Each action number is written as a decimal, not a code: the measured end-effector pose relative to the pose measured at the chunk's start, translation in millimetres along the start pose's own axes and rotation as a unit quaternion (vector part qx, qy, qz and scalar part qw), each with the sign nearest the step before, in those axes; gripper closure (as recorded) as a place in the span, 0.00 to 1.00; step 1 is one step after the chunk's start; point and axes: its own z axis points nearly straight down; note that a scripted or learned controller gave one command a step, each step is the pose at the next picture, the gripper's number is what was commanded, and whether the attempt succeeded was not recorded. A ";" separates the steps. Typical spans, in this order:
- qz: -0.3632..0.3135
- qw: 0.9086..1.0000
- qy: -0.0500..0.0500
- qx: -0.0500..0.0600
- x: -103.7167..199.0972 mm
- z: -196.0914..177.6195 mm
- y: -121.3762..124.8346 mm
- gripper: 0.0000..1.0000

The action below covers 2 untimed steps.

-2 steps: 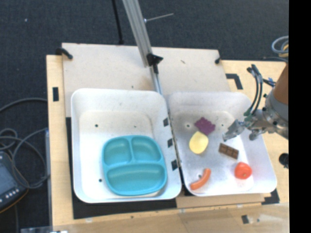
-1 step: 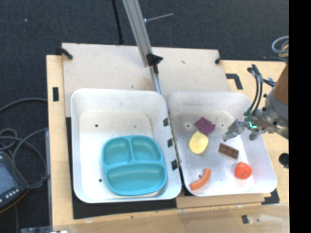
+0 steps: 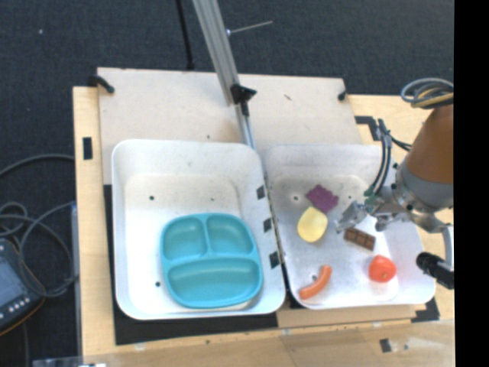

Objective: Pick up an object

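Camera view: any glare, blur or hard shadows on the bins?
Camera view: light is even and soft; the white bins look bright and slightly washed out, without hard shadows. The blue tray and yellow item read clearly; the gripper is small and a little soft, so finger detail is unclear.

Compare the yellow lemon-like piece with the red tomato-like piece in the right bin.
The yellow piece is pale yellow; the red piece is bright red-orange. The yellow piece looks larger and more oval, the red one smaller and rounder. The yellow piece lies near the bin's middle, beside a purple piece; the red one sits toward the near right corner, below the claw. Both rest loose on the right bin floor.
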 end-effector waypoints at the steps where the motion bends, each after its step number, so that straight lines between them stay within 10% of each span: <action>1: 0.000 1.000 0.000 0.001 -6.3 61.2 -4.6 0.00; 2: 0.000 1.000 -0.001 -0.002 -7.5 92.3 -4.5 0.00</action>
